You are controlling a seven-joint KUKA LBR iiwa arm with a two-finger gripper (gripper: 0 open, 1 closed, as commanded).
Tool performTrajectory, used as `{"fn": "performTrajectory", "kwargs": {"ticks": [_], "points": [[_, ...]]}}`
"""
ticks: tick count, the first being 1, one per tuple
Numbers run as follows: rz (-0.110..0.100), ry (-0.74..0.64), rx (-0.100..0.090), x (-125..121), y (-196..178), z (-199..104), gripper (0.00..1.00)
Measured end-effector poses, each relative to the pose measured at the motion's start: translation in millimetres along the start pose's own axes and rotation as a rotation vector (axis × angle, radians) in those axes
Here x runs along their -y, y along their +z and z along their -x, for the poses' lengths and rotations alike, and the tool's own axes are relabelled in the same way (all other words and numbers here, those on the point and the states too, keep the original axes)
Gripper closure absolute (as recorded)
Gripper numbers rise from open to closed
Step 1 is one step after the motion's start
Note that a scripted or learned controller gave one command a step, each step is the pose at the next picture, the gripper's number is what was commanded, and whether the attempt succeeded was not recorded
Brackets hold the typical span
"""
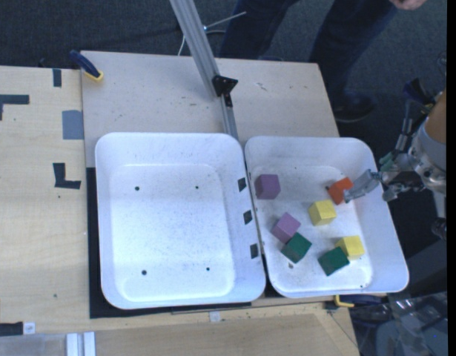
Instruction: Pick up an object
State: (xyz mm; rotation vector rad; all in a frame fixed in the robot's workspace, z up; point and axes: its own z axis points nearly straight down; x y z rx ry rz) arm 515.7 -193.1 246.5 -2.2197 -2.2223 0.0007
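2 shallow white bins sit side by side on the bench. The left bin (168, 217) has nothing in it. The right bin (316, 150) holds 7 blocks: a purple cube (267, 186) near its left wall, a lilac cube (286, 225) touching a dark green cube (296, 247), a yellow cube (322, 212) mid-bin, another green cube (333, 260) beside a second yellow cube (352, 245) toward the near right corner, and an orange block (337, 190) by the right wall. The gripper (359, 187) touches the orange block; how far it is open cannot be told.

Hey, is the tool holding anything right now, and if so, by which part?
It cannot be told. The tool sits against the orange block in the right bin, touching its right side, but no grip is visible.
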Motion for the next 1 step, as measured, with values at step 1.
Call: {"fn": "performTrajectory", "kwargs": {"ticks": [1], "points": [[-0.009, 0.003, -0.003, 27.6, 136.2, 15.8, 0.00]]}}
